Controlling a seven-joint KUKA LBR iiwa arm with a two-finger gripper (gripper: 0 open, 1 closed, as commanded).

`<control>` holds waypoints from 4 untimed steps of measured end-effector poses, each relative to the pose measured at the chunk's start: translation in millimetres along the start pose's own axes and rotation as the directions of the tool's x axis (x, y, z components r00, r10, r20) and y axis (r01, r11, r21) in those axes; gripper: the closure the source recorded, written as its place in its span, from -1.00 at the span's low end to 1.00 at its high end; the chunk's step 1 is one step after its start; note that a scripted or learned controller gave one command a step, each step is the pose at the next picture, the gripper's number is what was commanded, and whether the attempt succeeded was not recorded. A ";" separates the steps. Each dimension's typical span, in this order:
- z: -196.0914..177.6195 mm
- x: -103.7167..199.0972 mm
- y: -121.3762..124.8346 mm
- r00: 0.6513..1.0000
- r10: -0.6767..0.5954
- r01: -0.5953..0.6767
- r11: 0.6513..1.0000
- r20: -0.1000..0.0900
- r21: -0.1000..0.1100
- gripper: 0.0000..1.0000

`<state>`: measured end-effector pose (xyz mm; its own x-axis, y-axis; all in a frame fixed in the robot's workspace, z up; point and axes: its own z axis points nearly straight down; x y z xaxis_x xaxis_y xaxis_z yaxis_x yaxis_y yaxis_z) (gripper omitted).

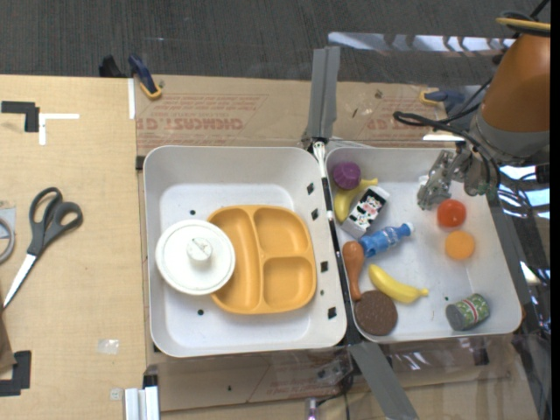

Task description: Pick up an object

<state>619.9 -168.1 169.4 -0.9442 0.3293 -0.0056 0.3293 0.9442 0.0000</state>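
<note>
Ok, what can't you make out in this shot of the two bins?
- Gripper, camera view: too small and blurred against the white bin to tell its state.
- Arm: cut off by the right edge.
- Yellow tray: its left part hidden under the white lid.
- Can: label too small to read.
- Scissors: tips run off the left edge.
</note>
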 end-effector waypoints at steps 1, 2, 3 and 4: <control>77.0 57.5 61.1 0.949 0.314 -0.314 0.949 -0.004 0.001 1.00; -62.1 40.9 128.1 0.845 0.534 -0.534 0.845 -0.002 0.003 1.00; -22.6 67.2 57.5 0.938 0.348 -0.348 0.938 -0.004 0.003 1.00; -113.3 26.6 118.5 0.894 0.448 -0.448 0.894 -0.002 0.002 1.00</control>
<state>633.2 -47.3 282.6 -0.6966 0.7174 -0.0035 0.7174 0.6967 0.0010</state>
